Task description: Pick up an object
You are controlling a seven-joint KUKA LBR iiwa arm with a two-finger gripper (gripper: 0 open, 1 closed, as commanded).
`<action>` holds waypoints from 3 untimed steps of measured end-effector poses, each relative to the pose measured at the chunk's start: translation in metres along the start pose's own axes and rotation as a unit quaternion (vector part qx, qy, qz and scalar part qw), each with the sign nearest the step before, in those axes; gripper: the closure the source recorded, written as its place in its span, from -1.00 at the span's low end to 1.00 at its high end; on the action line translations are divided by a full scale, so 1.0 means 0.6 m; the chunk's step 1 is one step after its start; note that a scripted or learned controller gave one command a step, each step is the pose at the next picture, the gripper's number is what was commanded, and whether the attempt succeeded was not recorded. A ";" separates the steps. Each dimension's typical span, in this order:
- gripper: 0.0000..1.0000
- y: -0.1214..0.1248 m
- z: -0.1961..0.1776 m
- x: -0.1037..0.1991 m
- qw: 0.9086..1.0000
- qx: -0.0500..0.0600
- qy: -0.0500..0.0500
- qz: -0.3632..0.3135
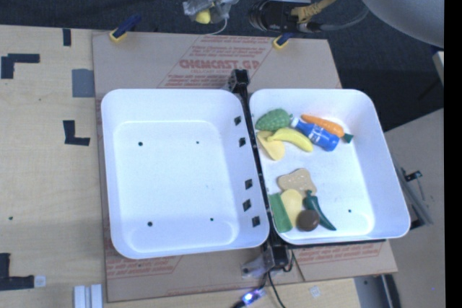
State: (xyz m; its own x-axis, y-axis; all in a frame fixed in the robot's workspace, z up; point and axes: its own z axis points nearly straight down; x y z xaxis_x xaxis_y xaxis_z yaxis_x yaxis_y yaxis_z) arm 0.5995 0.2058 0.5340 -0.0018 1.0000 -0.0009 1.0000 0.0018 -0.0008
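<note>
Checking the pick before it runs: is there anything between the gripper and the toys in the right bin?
Nothing visible blocks it. The gripper is up beyond the bins' far edge with something small and yellow at its tip. The banana and the other toys lie uncovered in the right bin, though packed close together.

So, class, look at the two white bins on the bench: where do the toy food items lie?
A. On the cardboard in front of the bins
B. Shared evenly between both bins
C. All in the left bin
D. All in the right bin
D: the banana, carrot and the other toy food items all lie in the right bin.
</note>
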 end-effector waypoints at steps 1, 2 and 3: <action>1.00 0.009 0.000 0.020 1.000 0.000 0.000 0.000; 1.00 0.009 0.000 0.037 1.000 0.000 0.000 0.000; 1.00 0.013 0.000 0.046 1.000 0.000 0.000 0.000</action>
State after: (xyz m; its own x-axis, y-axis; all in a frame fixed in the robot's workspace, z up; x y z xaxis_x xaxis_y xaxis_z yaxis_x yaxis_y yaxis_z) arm 0.6074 0.2332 0.5341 -0.0012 1.0000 -0.0009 1.0000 0.0012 -0.0008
